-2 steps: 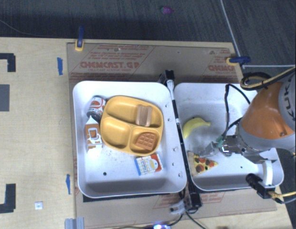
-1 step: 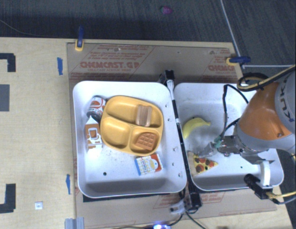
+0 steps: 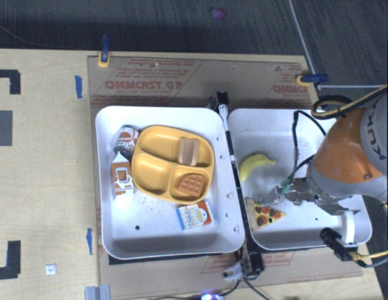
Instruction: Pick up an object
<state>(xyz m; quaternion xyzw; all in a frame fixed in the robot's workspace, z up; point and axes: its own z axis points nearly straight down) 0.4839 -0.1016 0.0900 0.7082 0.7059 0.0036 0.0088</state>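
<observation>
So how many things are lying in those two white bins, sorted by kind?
Divided yellow tray: 1
Toy foods (banana, pizza slice, waffle, brown block): 4
Cans: 1
Small cartons or boxes (orange one, blue one): 2
Total: 8

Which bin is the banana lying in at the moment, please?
The right bin. The banana lies on its white floor near the divider, beside the pizza slice.

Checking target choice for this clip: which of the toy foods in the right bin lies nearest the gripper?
The pizza slice, at the near wall of the right bin, lies just below-left of the gripper. The banana sits farther off, toward the divider.
</observation>
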